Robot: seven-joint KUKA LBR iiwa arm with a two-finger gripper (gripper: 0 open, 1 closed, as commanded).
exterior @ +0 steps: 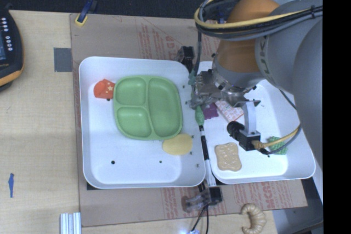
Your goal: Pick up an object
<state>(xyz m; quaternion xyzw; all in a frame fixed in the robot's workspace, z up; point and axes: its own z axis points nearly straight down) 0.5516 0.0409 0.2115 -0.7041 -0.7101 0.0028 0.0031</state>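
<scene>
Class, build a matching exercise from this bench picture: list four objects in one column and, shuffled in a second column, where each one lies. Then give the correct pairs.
Objects
1. green divided plate
2. red piece
3. tan cracker
4. yellow piece

Places
A. right bin, near its front edge
B. middle of the left bin
C. left bin, just in front of the plate
D. left bin, beside the plate's far left corner

Pairs: 1-B, 2-D, 3-A, 4-C

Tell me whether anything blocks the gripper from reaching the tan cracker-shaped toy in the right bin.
Nothing visible lies on the tan cracker-shaped toy, which sits exposed near the front of the right bin. The gripper is toward the bin's left rear, over the purple and green pieces; the arm's black fitting hangs just beside the toy.
</scene>
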